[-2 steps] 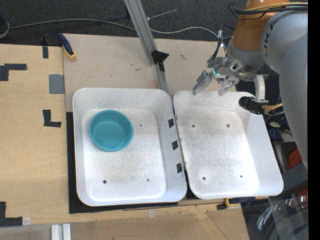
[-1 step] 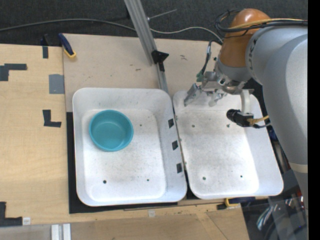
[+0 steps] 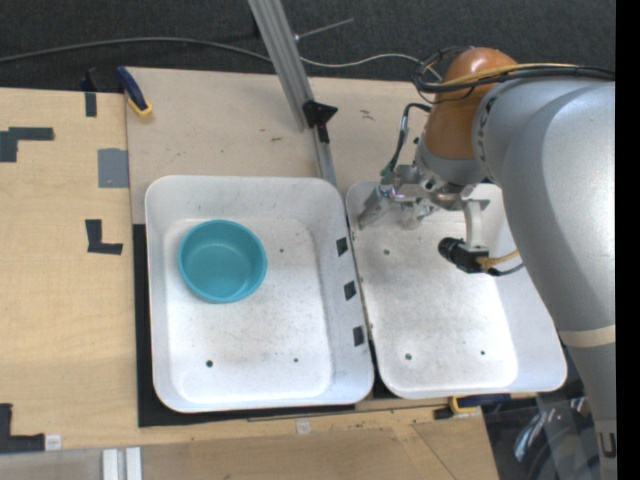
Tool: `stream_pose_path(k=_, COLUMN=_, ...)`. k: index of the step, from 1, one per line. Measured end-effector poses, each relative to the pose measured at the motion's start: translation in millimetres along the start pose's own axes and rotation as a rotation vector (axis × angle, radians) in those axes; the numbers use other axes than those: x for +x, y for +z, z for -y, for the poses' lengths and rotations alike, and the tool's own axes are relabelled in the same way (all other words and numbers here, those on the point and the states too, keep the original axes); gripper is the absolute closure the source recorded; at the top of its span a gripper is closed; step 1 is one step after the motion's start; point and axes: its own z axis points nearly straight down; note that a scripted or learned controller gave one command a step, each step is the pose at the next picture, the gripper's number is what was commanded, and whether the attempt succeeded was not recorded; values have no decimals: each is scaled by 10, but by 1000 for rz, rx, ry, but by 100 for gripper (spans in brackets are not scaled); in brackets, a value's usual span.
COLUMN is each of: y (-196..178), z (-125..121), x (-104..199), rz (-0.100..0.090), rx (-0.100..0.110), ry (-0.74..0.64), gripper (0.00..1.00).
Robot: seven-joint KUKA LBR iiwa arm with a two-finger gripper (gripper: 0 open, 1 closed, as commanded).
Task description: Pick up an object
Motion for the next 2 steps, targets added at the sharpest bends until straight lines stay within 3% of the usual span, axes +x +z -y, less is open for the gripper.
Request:
stream_pose_path(k=1, y=-110, z=-1, x=8, rz=0, rx=-1, ry=-1, gripper=100)
stream_pose_path(k=2, y=-557, z=13, x=-45, rz=-3, rx=-11, ry=0, gripper=100)
